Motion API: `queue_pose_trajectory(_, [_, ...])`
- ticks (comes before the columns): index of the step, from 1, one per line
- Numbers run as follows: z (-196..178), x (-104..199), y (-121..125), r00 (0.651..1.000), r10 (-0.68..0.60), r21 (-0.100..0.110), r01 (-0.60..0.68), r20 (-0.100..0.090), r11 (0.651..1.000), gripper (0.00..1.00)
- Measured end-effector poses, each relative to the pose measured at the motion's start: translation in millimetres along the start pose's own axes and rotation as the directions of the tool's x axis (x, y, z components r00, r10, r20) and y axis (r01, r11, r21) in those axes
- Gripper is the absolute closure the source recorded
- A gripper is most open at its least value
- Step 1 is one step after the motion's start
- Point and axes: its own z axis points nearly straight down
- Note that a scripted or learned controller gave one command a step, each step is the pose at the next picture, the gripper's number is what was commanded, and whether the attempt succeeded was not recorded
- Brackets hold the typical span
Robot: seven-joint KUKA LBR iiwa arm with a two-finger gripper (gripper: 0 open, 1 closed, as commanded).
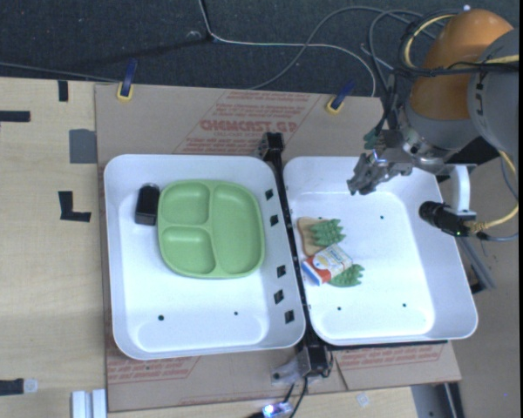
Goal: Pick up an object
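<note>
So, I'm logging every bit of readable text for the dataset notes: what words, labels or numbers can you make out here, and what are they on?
Red print on the cardboard sheet under the bins: a line of capitals and smaller lines, too blurred to read.
Red print on its front edge, below the left bin: blurred too.
Small packet in the right bin: coloured print, too small to read.

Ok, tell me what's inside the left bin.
The left bin holds a green divided plate and a small black object touching its left edge. The bin floor beneath the plate is hidden.
</note>
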Motion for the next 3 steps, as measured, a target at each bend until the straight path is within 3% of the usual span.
queue_pose_trajectory(3, [1.1,158.0,-2.1,1.0,-0.002,0.0,0.002,0.0,1.0,1.0])
